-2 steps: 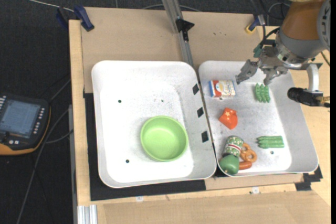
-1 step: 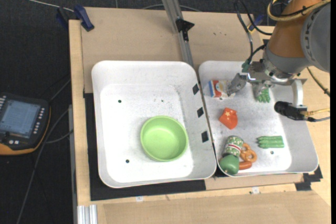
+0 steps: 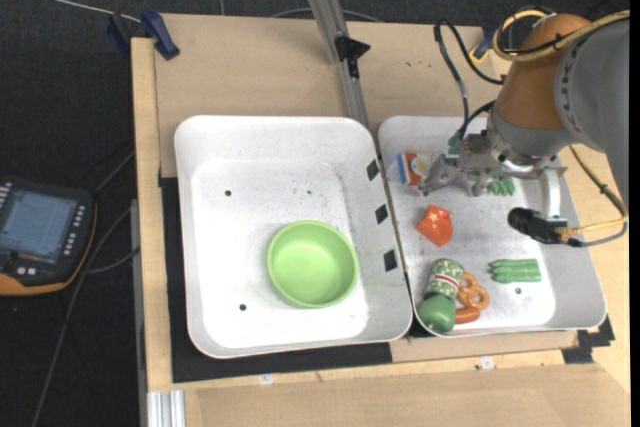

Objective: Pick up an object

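The likely pick is one of the small things in the right bin (image 3: 575,290), and the orange-red block (image 3: 435,225) makes a handy landmark, lying loose near the bin's middle. Just above it and to its left, a small red, white and blue packet (image 3: 408,167) rests against the bin's left wall. Below the block, a patterned cup (image 3: 441,293) lies tipped over with a pretzel-like orange ring (image 3: 470,297) touching it, and to the block's right and a little lower sits a ridged green piece (image 3: 515,269). All of it looks scattered as if dropped, none stacked, so each could be taken alone.

The gripper (image 3: 478,174) hangs above and to the right of the block, low over the bin, with green bits (image 3: 498,185) at its underside that may be another toy or part of the tool. How far its fingers are spread, and whether anything sits between them, cannot be told here.

Well to the block's left, the other bin (image 3: 200,155) holds a green bowl (image 3: 312,263), upright.
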Available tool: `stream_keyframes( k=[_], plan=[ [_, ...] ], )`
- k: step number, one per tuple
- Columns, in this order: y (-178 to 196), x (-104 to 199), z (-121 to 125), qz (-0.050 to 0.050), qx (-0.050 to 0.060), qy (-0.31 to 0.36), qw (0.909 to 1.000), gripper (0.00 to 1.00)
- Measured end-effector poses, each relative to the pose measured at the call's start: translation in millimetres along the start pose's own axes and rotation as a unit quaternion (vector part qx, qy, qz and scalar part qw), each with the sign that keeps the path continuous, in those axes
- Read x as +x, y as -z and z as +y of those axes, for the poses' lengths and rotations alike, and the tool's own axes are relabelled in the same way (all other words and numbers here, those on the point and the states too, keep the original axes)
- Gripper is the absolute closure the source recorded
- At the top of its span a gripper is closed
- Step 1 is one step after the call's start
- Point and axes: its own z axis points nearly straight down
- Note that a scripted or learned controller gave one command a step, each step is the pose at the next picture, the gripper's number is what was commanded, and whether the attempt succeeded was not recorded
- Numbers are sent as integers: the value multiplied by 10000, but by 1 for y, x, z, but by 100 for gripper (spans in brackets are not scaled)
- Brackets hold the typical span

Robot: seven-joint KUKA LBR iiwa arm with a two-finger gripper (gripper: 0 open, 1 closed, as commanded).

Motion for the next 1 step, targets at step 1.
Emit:
stream_keyframes(
  k=[1],
  plan=[
    [13, 0, 1, -1, -22, 1, 10000, 100]
  ],
)
